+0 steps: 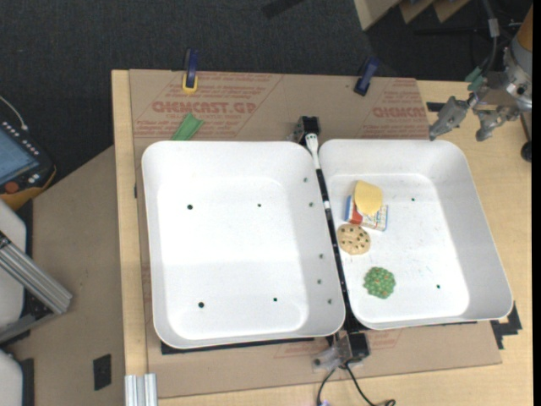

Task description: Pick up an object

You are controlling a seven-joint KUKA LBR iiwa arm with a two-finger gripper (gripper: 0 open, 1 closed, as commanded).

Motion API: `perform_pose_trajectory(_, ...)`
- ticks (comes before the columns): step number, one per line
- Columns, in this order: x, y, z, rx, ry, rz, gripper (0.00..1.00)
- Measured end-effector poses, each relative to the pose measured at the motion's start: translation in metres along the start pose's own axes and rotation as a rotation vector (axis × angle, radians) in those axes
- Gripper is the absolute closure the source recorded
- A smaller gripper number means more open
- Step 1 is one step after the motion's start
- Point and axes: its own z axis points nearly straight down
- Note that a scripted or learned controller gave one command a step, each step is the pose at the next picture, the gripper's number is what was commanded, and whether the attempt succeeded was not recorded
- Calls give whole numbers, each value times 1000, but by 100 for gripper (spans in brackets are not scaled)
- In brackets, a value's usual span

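Left bin (169, 252) sits bare white on the cardboard. Over in the right bin (473, 227), near its left wall, there's a yellow wedge (368, 198) lying on a small red-and-blue packet (376, 218), its long axis running roughly up and down the bin; a cookie (354, 239) just below, then a green ball (379, 282). And the gripper (463, 118) hovers above the far right corner, fingers spread apart, nothing between them, touching nothing.
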Motion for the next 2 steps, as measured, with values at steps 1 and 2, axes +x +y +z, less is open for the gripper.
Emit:
perform_pose_trajectory(1,0,1,-11,-4,-2,-1,100)
perform_pose_trajectory(2,-33,-62,-127,-11,-6,5,100)
